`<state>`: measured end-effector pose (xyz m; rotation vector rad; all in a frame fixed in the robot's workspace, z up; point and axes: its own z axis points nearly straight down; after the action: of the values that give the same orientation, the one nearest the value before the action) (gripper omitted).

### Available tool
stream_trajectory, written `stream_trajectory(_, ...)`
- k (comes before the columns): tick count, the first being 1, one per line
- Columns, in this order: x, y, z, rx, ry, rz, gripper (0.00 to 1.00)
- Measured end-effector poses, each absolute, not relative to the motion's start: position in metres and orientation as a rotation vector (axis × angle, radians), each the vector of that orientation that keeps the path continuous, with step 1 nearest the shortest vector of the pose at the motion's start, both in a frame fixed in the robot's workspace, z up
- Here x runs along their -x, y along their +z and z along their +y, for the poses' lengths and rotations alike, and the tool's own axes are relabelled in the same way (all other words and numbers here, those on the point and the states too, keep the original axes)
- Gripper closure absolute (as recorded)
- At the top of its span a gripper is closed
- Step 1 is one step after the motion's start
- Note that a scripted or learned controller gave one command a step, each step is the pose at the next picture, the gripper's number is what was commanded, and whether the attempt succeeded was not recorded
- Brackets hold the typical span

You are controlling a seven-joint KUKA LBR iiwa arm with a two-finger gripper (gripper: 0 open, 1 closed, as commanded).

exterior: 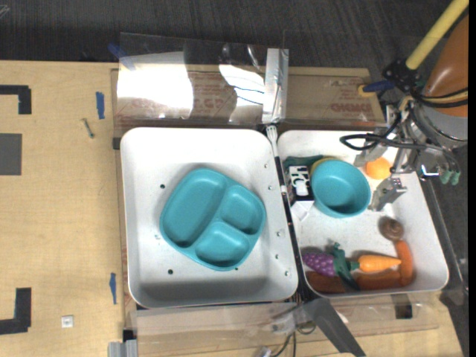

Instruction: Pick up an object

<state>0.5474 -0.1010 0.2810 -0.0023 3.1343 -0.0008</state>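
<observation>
Hovering over the right white bin (439, 251), my gripper (390, 192) hangs beside the round teal plastic bowl (341, 187); whether my jaws are wide or narrow, I cannot tell. Beyond lies an orange toy carrot (379, 262), farther a purple grape bunch (318, 260).

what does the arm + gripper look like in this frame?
Grey arm with an orange band above the wrist. Black cables loop around the wrist. The gripper is bare silver metal, with a small green part on its right side.
</observation>
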Motion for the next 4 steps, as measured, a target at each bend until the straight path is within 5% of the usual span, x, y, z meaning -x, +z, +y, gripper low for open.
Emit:
stream_trajectory(1, -0.536, 0.176, -0.162, 0.359, 0.002, 3.121, 0.0)
stream_trajectory(2, -0.543, 0.091, -0.167, 0.433, -0.009, 3.094, 0.0)
stream_trajectory(3, -0.639, 0.088, -0.159, 0.311, -0.002, 3.194, 0.0)
stream_trajectory(4, -0.54, 0.093, -0.201, 0.268, -0.013, 3.119, 0.0)
